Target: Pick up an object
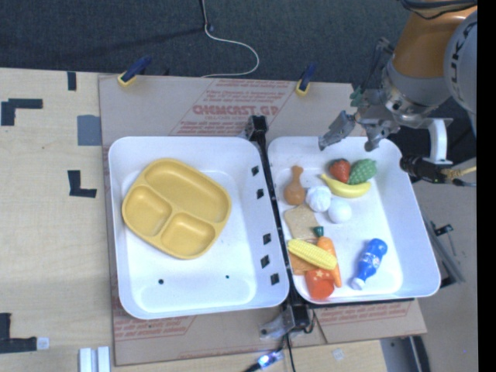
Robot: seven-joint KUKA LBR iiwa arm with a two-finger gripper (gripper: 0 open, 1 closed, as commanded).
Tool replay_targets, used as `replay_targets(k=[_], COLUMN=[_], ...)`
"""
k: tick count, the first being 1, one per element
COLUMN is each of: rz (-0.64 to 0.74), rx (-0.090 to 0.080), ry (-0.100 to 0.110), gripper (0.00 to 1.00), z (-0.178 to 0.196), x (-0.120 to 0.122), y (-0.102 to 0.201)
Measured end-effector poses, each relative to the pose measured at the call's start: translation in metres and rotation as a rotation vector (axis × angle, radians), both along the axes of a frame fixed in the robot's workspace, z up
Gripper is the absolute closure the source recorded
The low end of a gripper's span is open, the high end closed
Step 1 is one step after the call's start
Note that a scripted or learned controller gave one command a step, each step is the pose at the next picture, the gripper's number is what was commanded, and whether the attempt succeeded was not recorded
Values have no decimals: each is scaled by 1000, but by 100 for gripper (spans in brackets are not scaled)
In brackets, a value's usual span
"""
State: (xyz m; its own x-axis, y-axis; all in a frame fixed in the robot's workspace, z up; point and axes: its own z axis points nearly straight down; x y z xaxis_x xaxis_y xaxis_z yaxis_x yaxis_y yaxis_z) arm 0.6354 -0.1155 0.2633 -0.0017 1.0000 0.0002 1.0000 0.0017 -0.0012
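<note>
My gripper (355,132) hangs over the far edge of the right bin (411,231), its two fingers spread apart with nothing between them. Just below it lie a red strawberry (339,169), a green broccoli piece (362,170) and a yellow banana (346,187). Further left sit a brown drumstick (294,186) and two white balls (318,199), (339,211). Toward the front are a bread slice (300,222), a corn cob (312,253), a carrot (327,248), a red pepper (319,284) and a blue bottle (370,262).
A yellow divided plate (177,208) lies in the left bin (139,285). Black clips run along the wall between the bins (267,208). The cardboard bench has yellow clamps at the back (133,70).
</note>
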Motion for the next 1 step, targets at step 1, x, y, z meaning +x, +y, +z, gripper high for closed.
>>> replay_targets(k=[1], rz=[-1], rx=[-1], ry=[5], gripper=[0], z=[-46], x=[1], y=[-6])
